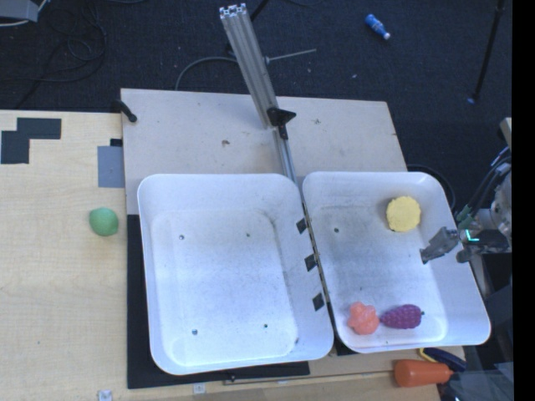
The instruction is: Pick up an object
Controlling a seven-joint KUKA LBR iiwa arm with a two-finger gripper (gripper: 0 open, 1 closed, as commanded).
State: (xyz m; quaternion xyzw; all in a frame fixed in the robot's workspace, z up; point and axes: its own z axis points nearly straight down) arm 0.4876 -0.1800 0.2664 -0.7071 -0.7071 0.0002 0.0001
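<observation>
Hovering at the three o'clock rim of the right bin (458,224), gripper (456,245) with fingers spread moderately and nothing between them, touching none of the toys. Lying well apart inside: a yellow round toy (404,214) at about one o'clock of the bin, plus an orange lumpy toy (363,318) and a purple bumpy toy (402,316) just beside each other near six o'clock. Probably light, soft or rubbery play-food pieces, not fragile; best taken across the narrow middle, with the yellow one nearest and free on all sides, though likely to roll.
</observation>
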